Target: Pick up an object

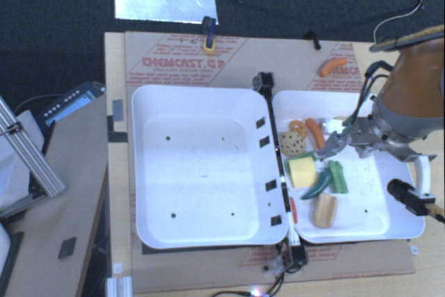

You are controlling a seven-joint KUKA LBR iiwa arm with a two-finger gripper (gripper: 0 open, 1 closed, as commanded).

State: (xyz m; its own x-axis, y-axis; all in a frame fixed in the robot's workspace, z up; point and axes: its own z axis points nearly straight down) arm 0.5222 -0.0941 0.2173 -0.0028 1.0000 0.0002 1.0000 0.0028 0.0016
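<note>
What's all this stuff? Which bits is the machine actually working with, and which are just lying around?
Part of the job:
hand
orange sausage
pretzel
cookie
yellow block
green pepper
green piece
bread-coloured piece
right bin

Just lying about:
left bin
sausage outside the bins
yellow clamp
</note>
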